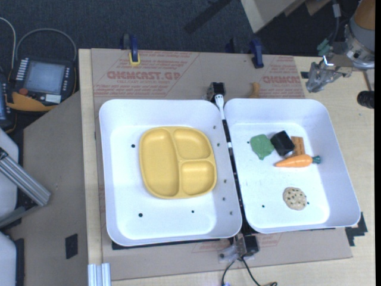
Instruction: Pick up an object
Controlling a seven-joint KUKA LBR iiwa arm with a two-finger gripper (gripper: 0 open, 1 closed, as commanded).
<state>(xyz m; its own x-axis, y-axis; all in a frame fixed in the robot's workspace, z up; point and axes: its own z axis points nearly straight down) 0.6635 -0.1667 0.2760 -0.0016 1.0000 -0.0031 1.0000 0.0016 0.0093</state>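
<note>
Four items crowd together: green piece (261, 146), black block (282, 142), carrot (294, 161), cookie (294, 198).

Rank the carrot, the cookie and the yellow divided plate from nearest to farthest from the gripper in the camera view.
Gripper hangs past the right bin's far right corner.
1. Carrot, right bin, far half.
2. Cookie, right bin, near half.
3. Yellow divided plate, left bin.

My two bins (119, 159) are white. The left holds a yellow tray (177, 161); the right holds an orange carrot (293, 162) (green-tipped), a green piece (261, 146), a black block (281, 142) and a speckled tan cookie (294, 198).
</note>
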